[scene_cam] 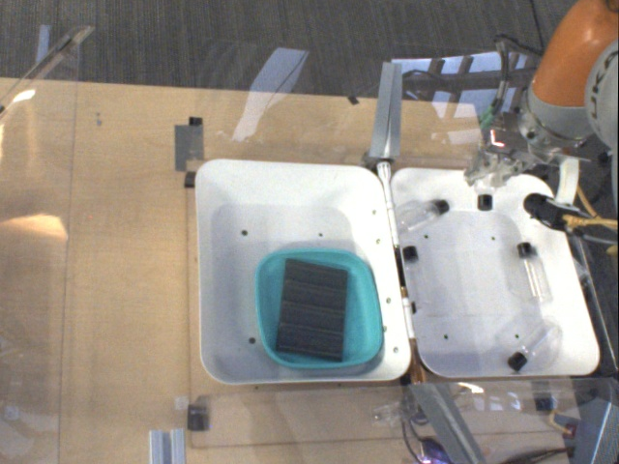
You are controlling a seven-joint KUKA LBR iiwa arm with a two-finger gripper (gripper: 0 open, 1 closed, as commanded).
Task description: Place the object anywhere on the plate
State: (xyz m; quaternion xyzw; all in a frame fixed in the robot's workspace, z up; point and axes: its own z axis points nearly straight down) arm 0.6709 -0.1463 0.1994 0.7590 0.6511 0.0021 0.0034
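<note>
Seen from above at a slant, a pale wooden tabletop carries two shallow white bins side by side. At far left the wood is bare apart from a small dark bracket near the upper corner of the left bin and another small dark fitting near its lower corner. Inside the left bin, toward its lower middle, sits a teal plate with rounded corners and a raised rim. A dark grey ribbed rectangular object lies flat on the plate, tilted slightly, resting fully within the rim. A narrow grey metal bar runs up from the seam between the bins. The right bin holds several clear plastic pieces with small black ends scattered near its edges, among them a tube along the right side and another at the lower right corner. At the upper right the grey arm with its orange band reaches in over the top edge of the right bin, well apart from the plate. Its gripper hangs just above that bin's upper rim; whether the jaws are apart or together cannot be told from this angle
</note>
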